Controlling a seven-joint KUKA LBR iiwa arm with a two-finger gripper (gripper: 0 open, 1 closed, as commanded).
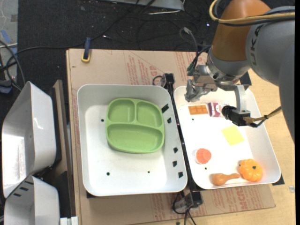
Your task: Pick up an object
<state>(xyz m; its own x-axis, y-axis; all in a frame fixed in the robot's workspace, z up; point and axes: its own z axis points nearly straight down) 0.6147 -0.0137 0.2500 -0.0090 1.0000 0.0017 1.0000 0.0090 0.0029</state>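
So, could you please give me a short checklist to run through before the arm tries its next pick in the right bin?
1. Tool over the right bin: ok, at its far left corner.
2. Target under the tool: not ok, the orange waffle piece lies just beside it.
3. Finger state: cannot tell.
4. Other picks available: ok, yellow square, pumpkin, red disc.
5. Green plate out of the way: ok, in the left bin.

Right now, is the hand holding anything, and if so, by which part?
Nothing shows in the hand. It hangs over the right bin's far left corner, just above the orange waffle piece.
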